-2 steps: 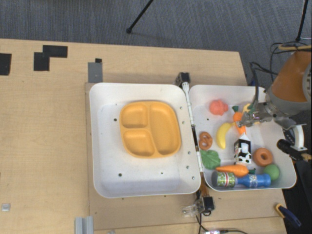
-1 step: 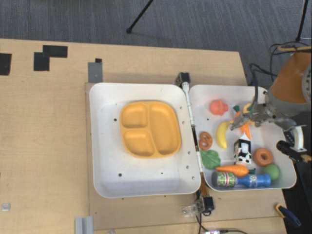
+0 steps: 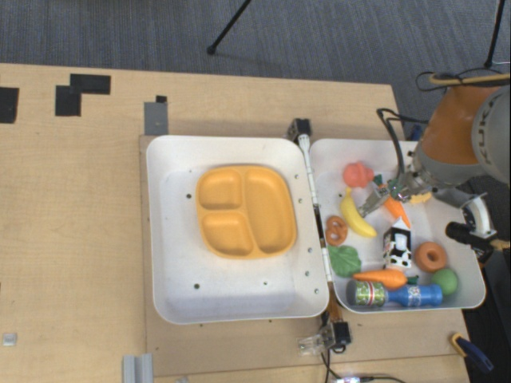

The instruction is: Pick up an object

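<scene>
1. My claw (image 3: 382, 199) hangs low in the right bin (image 3: 476, 294), fingers spread, grasping nothing.
2. A small carrot (image 3: 397, 210) lies just beside one fingertip; the banana (image 3: 356, 218) lies near the other.
3. The left bin (image 3: 168, 294) holds a yellow tray (image 3: 243, 211).

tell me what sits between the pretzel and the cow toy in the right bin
In the camera view, the lower end of the yellow banana lies between the pretzel and the cow toy, with bare white bin floor beside it.
</scene>
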Available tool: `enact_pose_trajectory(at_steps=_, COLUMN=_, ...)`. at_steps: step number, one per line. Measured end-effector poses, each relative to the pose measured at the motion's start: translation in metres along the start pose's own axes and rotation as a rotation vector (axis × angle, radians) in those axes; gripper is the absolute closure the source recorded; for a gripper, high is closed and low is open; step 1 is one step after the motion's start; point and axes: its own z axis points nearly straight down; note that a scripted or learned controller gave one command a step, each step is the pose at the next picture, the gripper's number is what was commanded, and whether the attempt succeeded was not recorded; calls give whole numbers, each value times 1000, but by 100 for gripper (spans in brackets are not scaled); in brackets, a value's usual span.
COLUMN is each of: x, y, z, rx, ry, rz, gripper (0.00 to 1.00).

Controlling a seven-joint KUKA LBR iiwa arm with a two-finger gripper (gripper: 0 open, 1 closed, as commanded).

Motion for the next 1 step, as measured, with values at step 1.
enact_pose_trajectory(at_steps=1, x=0, y=2, z=-12, rx=-5, ry=-2, rz=0, gripper=100)
